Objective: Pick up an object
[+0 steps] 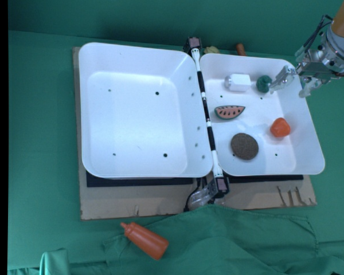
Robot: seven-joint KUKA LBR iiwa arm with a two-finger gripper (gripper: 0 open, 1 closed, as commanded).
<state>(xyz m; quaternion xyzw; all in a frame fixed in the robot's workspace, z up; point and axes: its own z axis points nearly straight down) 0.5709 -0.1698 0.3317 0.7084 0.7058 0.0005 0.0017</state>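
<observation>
Camera view finds my tool (293, 82) spread and holding nothing at two o'clock over the right bin (309, 153), just beside the green ball (264, 83). Closing off-centre would likely roll it clear.

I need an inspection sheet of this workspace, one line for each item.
Surface: two white bins, left bin and right bin, on cardboard over green cloth.
Job's things: in the right bin, a white block, green ball, watermelon slice, brown disc, orange piece.
Clutter: orange bottle lying on the cloth in front; small orange item behind the right bin.
Grippers: gripper open over the right bin's far right corner, holding nothing.
Cables: wires at the wrist.
Surroundings: green backdrop.
</observation>
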